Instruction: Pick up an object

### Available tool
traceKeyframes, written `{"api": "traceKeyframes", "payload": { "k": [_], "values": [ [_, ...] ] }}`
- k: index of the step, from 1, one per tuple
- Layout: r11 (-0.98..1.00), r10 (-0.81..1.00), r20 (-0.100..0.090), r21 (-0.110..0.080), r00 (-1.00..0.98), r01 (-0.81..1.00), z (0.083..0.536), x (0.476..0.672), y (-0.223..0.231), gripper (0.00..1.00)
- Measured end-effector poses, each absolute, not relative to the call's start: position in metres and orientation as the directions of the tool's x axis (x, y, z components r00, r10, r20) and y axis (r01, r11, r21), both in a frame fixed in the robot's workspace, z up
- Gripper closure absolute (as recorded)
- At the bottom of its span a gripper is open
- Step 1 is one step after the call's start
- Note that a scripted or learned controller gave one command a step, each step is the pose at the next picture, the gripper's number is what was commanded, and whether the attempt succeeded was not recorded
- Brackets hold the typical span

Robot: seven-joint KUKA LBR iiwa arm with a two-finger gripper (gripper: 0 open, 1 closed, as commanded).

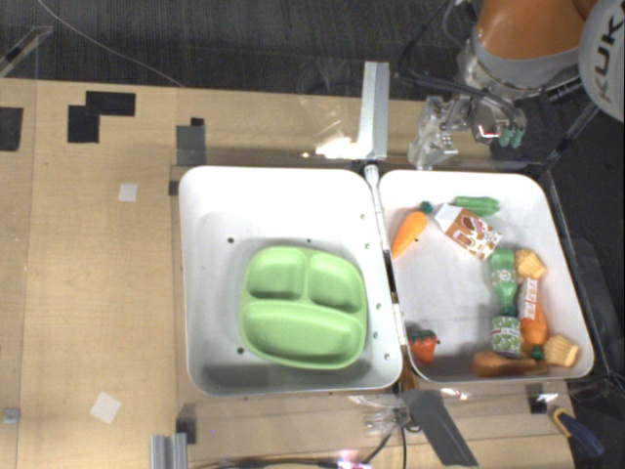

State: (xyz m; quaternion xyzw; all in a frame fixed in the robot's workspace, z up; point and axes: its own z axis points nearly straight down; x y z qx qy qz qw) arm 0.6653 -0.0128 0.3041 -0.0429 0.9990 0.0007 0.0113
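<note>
Camera view: our gripper (pixel 447 133) hovers at upper right, past the right bin (pixel 557 225); whether it is open we cannot tell. We should drop onto the carrot (pixel 410 231), lying apart at the bin's upper left, avoiding the crowded right side.

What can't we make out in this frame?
- Tool, camera view: too small and blurred against the bench to read its state.
- Arm: cut off by the top edge.
- Labels on the packet and green bottle: too small to read.
- Items along the right bin's lower right wall: piled together, outlines overlap.
</note>
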Motion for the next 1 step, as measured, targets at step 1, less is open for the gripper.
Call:
{"api": "traceKeyframes", "payload": {
  "k": [1],
  "values": [
    [1.0, -0.019, -0.001, -0.001, -1.0, -0.019, 0.2034, 0.6277, -0.0905, 1.0]
  ]
}}
